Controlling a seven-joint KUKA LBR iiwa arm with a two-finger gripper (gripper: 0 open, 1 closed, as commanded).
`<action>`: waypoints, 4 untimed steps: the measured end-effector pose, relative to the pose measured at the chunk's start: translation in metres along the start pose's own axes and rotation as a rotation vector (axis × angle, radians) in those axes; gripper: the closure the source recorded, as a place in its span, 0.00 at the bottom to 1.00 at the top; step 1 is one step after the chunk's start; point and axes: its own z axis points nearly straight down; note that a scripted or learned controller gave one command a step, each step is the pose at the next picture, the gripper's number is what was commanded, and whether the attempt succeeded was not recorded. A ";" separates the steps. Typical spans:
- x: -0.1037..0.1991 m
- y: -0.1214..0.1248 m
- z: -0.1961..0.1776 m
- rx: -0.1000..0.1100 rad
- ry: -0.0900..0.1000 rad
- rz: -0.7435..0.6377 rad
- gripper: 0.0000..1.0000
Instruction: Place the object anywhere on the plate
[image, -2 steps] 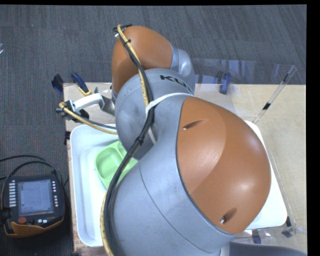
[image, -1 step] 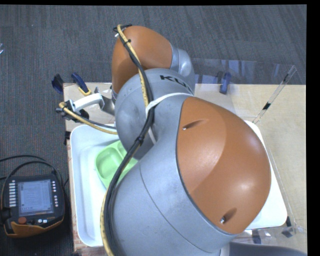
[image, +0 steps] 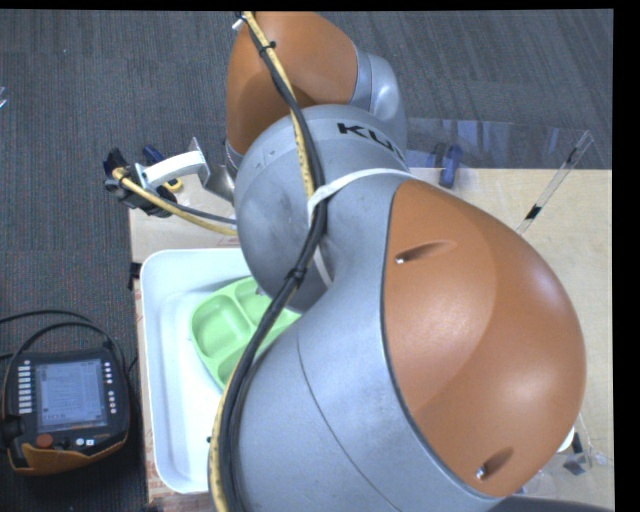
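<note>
Even soft light, mild sheen on arm (image: 470, 330), slight blur

plate (image: 222, 325) in bin (image: 160, 300), at its right part | bin on tabletop (image: 170, 232), left end | arm (image: 400, 330) above both, covering plate's right side | handheld controller (image: 65, 400) on floor (image: 60, 150), left of bin

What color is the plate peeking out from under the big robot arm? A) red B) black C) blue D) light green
D: the plate in the white bin is light green, with divided compartments, and the arm covers much of it.
</note>
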 end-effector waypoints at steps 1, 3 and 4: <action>-0.068 -0.015 0.112 -0.002 -0.006 -0.042 0.00; -0.157 -0.011 0.061 -0.004 -0.002 -0.041 0.00; -0.157 -0.007 0.056 -0.012 -0.010 -0.039 1.00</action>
